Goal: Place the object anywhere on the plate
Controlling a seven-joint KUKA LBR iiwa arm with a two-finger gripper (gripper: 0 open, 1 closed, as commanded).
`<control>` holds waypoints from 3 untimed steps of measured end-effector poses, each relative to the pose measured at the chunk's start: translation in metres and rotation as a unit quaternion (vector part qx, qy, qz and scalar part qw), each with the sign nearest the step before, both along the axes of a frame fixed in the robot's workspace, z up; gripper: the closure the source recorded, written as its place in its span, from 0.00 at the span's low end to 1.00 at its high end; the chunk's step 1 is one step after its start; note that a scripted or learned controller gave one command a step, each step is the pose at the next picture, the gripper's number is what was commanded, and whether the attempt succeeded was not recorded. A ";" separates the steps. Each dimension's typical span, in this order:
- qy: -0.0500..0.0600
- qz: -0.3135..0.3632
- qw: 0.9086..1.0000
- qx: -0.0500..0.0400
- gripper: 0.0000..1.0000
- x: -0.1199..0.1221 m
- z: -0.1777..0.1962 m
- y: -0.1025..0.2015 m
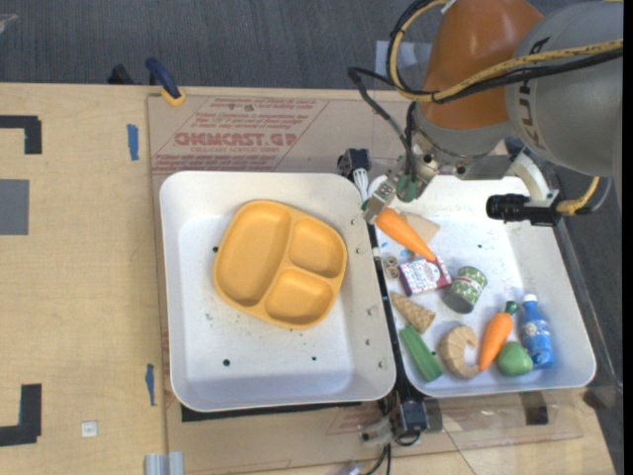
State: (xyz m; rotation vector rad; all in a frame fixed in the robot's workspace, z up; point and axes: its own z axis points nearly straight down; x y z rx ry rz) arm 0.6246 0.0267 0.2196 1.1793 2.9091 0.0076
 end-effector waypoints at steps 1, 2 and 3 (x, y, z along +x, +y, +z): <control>0.001 -0.003 1.000 -0.002 0.00 0.000 -0.001 -0.004; 0.001 -0.003 1.000 -0.002 0.00 0.000 -0.001 -0.004; 0.001 -0.003 1.000 -0.002 0.00 0.000 -0.001 -0.004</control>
